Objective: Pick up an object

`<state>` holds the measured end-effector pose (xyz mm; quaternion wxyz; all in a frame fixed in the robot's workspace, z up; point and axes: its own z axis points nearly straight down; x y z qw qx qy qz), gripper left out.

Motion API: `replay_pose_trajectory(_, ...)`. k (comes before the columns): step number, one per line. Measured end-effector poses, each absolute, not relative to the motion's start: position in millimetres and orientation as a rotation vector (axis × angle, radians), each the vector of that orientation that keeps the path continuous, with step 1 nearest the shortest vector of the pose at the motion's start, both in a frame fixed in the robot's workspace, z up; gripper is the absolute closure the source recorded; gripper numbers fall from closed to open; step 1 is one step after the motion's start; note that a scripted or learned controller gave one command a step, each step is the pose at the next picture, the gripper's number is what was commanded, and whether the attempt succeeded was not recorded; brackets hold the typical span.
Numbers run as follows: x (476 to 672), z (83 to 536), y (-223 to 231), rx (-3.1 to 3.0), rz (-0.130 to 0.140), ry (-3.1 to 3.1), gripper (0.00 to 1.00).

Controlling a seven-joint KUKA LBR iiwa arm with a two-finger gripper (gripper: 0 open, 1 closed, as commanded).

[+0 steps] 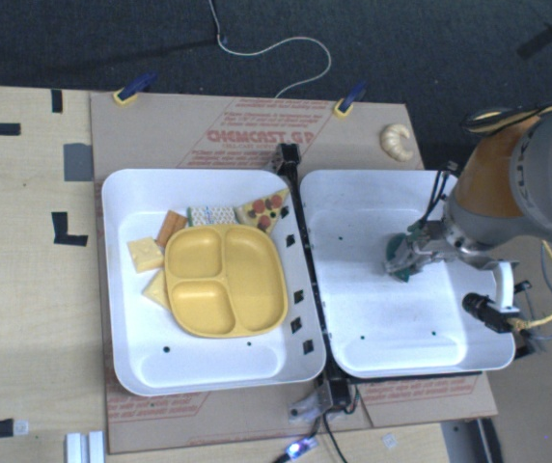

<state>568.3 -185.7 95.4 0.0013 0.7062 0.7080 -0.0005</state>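
Claw: my gripper is down in the right bin, toward its 3 o'clock side; I cannot tell its state.
Object: something small and teal sits at my tip; whether I grip it, I cannot tell.
Left bin: yellow tray fills the middle, so the small pieces crowd around 10 to 12 o'clock.
Judgement: I'm low because the bins are shallow.
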Motion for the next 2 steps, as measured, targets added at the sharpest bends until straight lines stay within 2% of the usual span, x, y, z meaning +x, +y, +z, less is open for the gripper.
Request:
replay_pose_trajectory(1, 565.2, 157.0, -186.9, 2.219, 0.001, 2.222, 1.00)
replay_pose_trajectory(2, 568.6, 199.0, -187.4, 2.219, 0.001, 2.222, 1.00)
